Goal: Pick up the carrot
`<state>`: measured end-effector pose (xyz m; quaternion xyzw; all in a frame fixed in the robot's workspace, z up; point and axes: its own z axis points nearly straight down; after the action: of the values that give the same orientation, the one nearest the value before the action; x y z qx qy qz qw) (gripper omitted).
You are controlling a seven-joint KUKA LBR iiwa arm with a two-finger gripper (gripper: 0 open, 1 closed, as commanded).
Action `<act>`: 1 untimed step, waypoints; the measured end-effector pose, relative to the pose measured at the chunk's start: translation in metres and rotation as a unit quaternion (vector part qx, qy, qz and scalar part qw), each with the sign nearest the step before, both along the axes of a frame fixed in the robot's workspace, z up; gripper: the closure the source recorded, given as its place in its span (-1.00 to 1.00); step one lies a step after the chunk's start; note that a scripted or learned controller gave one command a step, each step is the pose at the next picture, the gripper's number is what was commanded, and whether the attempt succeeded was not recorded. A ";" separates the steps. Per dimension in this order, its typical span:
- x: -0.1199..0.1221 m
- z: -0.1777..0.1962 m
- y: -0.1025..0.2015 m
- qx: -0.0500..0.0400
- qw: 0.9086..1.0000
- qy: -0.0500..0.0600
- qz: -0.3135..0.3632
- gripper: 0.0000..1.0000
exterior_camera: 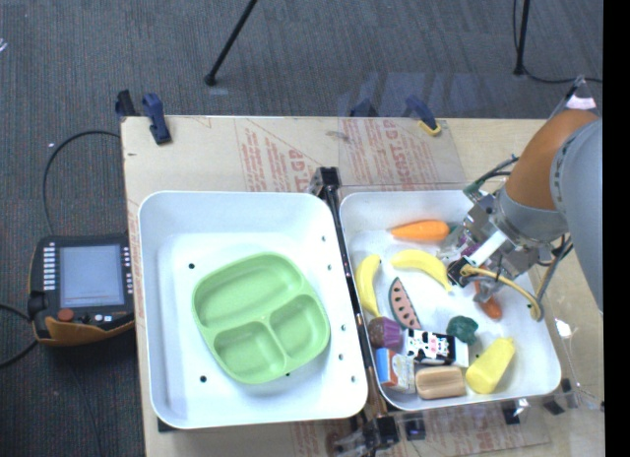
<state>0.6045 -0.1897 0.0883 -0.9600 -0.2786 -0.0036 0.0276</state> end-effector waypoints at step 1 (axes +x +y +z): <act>0.023 -0.002 0.060 -0.024 0.997 0.000 -0.078 -1.00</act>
<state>0.6274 -0.1293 0.0866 -0.9791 -0.2033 0.0013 0.0043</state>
